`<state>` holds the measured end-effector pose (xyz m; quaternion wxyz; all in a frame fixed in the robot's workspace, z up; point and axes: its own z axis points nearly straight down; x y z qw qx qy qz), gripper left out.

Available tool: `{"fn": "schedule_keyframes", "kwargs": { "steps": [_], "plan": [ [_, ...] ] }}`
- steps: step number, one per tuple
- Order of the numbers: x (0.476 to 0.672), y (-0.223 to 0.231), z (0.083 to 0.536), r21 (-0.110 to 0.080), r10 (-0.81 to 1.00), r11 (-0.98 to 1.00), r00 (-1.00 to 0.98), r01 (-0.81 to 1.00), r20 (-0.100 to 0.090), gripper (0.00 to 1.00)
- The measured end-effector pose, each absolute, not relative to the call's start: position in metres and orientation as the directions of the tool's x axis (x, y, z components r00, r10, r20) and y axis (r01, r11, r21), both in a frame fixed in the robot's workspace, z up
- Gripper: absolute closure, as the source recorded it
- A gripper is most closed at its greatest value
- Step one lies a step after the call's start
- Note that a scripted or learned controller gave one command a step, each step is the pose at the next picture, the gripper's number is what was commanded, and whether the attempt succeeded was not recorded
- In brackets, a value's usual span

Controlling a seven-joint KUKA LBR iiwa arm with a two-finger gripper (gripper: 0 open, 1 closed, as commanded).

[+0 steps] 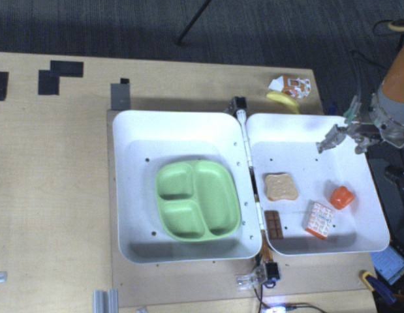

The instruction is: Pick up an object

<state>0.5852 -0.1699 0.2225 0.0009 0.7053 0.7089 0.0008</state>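
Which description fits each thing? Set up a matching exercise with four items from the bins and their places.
Things:
1. green plastic divided plate
2. tan slice of toast
3. small orange block
4. brown chocolate bar

Places:
A. right bin, rightmost item
B. left bin
C. right bin, against its left wall near the front
D. right bin, just above the chocolate

Pairs: 1-B, 2-D, 3-A, 4-C

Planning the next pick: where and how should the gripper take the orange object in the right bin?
Probably from straight above, closing across the narrow middle of the orange object. It lies apart from the patterned box and the bin wall, leaving room on both sides. Its exact shape is too small to tell.
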Motion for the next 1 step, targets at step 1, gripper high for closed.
{"fn": "schedule_keyframes", "kwargs": {
  "steps": [1],
  "plan": [
    [0.6173,-0.1628,0.0858,0.006,1.000,0.007,-0.007,1.000,-0.001,0.00]
  ]
}}
